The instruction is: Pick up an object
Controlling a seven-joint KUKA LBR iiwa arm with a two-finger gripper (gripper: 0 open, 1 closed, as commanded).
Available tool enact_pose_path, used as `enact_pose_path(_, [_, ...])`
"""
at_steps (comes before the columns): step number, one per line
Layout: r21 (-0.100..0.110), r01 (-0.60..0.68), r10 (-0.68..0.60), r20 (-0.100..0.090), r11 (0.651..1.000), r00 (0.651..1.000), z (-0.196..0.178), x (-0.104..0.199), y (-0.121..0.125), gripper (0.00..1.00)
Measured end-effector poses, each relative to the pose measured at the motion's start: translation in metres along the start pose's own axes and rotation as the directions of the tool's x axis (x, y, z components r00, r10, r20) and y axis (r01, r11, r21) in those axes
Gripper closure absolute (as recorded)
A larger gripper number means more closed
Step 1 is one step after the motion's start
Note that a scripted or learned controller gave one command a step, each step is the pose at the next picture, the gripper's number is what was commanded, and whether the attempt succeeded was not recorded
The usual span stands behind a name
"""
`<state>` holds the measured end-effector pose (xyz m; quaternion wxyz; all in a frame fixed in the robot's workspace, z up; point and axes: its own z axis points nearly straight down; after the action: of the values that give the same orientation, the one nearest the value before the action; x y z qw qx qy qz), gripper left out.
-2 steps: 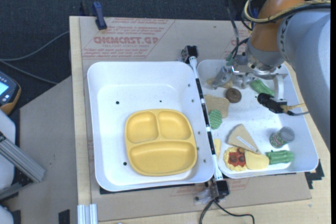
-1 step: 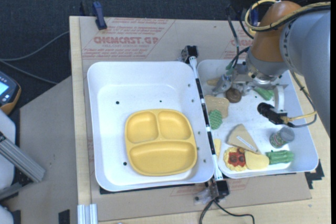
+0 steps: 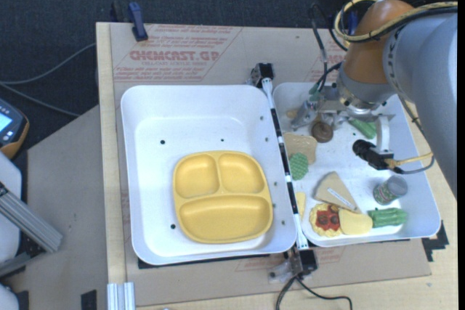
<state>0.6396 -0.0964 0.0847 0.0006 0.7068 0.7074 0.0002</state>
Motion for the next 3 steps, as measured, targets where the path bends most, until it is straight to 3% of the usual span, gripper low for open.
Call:
enact_pose_path(1, [0.003, 0.002, -0.002, -0.001, 1.000, 1.000, 0.000, -0.006, 0.021, 0.00])
enact_pose_path(2, [0.005, -0.001, 0.001, -0.001, 1.000, 1.000, 0.000, -0.007, -0.003, 0.00])
enact_pose_path(3, [0.001, 0.002, -0.002, 0.000, 1.000, 1.000, 0.000, 0.006, 0.028, 0.00])
